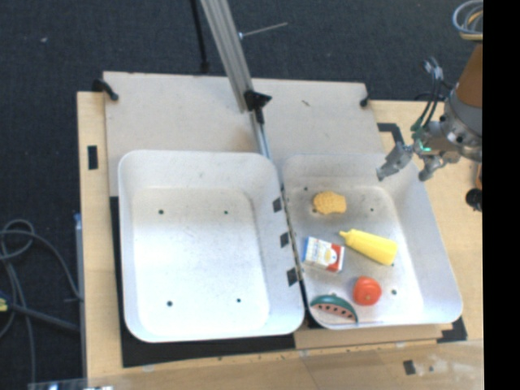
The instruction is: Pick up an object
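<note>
End effector (pixel 408 162) hovers spread and empty over the right bin's (pixel 422 218) far rim, so you risk clipping it descending.

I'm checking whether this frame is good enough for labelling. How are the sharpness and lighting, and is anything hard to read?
Camera view: soft and low in detail overall, with even lighting and only faint shadows. The bins look bright but not blown out. The toys, such as the yellow bottle, read clearly by colour. The gripper is small and blurred against the rim.
</note>
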You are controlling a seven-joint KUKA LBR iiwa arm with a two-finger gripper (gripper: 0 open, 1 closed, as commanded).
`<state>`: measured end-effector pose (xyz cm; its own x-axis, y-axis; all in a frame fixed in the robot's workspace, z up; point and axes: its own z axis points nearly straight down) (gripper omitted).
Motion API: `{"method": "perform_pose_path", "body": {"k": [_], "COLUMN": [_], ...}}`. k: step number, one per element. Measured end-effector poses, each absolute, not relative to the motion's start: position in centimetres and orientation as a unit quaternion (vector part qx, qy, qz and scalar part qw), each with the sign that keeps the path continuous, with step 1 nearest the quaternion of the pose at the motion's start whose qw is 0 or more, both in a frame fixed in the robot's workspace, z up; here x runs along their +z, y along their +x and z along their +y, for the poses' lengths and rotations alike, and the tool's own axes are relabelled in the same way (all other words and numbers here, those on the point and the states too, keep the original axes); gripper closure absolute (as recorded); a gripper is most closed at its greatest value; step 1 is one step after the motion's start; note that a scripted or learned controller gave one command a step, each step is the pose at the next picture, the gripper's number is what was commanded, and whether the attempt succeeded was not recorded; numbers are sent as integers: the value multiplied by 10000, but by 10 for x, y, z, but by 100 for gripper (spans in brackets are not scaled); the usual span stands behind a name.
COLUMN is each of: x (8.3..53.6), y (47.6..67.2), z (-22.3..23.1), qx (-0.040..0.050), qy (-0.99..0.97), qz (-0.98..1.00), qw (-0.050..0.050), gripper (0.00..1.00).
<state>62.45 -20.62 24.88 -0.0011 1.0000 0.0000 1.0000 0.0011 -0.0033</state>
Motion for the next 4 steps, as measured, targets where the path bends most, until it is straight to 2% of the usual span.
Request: {"method": "perform_pose_path", "body": {"k": [1,3,4], "x": [252,144,98], "y": [625,610,609], "z": [-207,-195,-196], "qx": [7,17,16], "qy": [-7058,-7072,-7084], "qz": [-7084,-7070,-7058], "qw": [-15,12,4], "gripper": [0,0,0]}}
